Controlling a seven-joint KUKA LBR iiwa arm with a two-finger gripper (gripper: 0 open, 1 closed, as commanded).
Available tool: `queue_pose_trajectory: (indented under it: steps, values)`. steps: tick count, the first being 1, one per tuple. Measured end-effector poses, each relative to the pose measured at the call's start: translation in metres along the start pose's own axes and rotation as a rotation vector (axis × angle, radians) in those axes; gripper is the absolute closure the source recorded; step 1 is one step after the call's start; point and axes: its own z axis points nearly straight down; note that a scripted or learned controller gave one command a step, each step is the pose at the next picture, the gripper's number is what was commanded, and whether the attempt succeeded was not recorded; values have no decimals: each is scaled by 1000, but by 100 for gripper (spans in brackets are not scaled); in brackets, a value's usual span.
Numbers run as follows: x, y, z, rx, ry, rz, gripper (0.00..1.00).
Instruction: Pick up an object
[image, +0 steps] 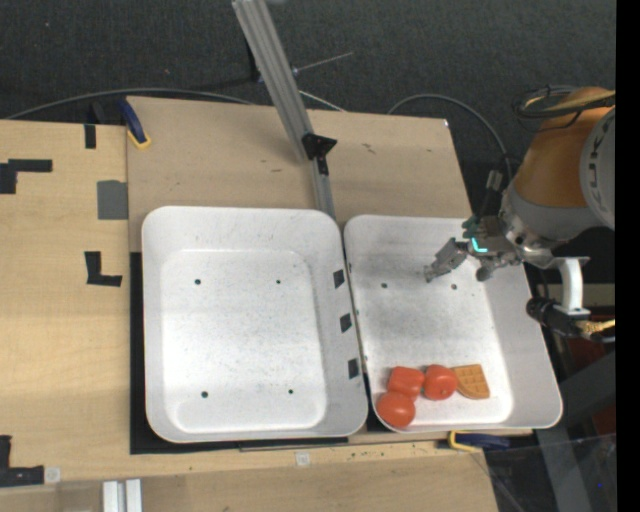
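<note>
Fingers of the gripper (462, 262) are spreading wide, holding nothing, hovering over the right bin (400, 300), well apart from the red objects (415, 390) lying at its near edge.

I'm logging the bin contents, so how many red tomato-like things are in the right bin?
3, clustered at the right bin's near edge: one on the left, one beside the orange cracker, one nearest the front rim. None looks hidden.

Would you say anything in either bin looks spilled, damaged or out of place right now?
Nothing stands out. Three red tomato-like pieces and an orange cracker-like piece sit bunched at the near edge of the right bin, intact. The gripper hangs over that bin's far part, apart from them.
</note>
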Motion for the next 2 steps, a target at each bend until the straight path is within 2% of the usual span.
queue_pose_trajectory:
  steps: [1, 2]
  values:
    - [0, 1, -2, -4, -1, -1, 0]
    - [-3, 3, 42, 0, -2, -1, 0]
